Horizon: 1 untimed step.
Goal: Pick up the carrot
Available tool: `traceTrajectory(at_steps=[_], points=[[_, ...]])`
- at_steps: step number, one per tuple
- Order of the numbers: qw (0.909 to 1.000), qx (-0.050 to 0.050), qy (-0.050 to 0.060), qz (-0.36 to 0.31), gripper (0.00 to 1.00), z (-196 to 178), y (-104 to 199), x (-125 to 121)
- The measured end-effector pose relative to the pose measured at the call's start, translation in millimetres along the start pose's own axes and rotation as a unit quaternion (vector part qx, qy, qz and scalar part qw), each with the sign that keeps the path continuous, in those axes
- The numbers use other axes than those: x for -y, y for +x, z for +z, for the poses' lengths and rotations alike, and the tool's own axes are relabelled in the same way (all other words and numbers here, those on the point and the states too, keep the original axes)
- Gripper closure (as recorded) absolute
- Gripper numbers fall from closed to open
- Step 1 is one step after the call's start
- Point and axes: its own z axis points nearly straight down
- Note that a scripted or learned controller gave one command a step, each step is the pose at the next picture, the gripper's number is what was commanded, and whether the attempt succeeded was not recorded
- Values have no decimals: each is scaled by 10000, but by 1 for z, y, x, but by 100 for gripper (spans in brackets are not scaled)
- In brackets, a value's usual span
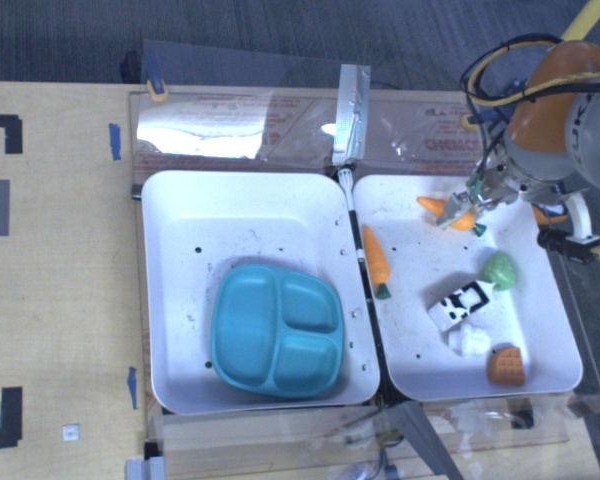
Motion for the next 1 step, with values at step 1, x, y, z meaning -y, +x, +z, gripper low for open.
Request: traceTrajectory(at_steps=[1], points=[[10000, 23, -69, 56, 100, -103, 52, -17]])
